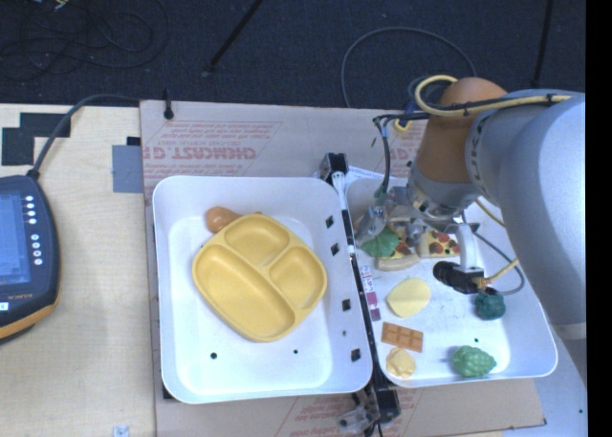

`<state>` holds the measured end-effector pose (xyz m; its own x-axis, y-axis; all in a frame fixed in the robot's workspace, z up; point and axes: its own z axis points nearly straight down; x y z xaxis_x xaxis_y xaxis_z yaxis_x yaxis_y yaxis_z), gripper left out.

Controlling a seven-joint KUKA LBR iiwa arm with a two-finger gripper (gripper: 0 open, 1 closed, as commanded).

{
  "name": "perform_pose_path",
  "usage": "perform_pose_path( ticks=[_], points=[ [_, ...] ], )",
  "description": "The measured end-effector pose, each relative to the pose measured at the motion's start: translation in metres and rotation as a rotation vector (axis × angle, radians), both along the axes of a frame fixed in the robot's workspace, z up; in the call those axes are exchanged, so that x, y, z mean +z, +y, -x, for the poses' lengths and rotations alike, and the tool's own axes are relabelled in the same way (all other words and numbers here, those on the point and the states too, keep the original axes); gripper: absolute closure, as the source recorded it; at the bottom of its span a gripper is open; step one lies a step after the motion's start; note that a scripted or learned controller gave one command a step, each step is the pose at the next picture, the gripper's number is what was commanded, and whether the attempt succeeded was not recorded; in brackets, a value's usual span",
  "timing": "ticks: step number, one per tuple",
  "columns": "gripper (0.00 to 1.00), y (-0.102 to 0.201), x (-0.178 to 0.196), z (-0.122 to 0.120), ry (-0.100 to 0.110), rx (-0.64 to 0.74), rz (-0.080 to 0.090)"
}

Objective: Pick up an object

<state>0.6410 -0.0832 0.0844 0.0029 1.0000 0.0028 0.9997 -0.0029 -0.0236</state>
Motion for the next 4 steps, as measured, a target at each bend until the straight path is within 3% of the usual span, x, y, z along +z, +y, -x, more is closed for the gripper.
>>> perform_pose_path(
  ticks=[1, 2, 3, 4],
  points=[
    [0.00, -0.041, 0.001, 0.000, -0.002, -0.001, -0.005],
    [1.00, -0.041, 0.007, 0.000, 0.004, 0.002, -0.005],
    [0.00, -0.041, 0.007, 0.000, 0.005, 0.003, -0.005],
    [1.00, -0.042, 0.014, 0.000, 0.008, 0.004, -0.006]
  ],
)
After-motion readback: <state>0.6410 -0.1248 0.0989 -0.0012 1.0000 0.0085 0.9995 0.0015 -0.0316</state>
